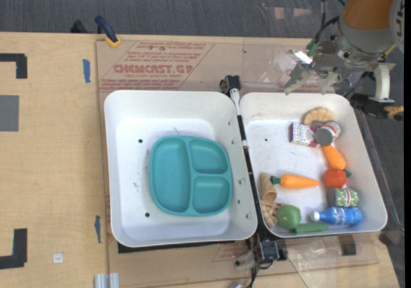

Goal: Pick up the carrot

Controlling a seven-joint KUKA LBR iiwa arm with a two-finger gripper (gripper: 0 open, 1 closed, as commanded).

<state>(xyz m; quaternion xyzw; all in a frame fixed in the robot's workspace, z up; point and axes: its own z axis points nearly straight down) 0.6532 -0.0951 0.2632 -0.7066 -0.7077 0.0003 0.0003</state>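
An orange carrot (297,182) with a green stub on its left end lies flat in the middle of the right bin (276,119). A second, shorter carrot-like orange piece (334,155) rests near the bin's right wall. My gripper (317,82) hangs over the far rim of the right bin, well behind both of them. Its fingers are spread open with nothing between them.
The right bin also holds a bread roll (318,115), a small can (328,133), a pink-and-white packet (300,134), a red tomato (334,177), a green pear (289,216), a blue bottle (338,217) and a waffle cone (266,190). The left bin (128,119) holds a teal divided plate (190,175).
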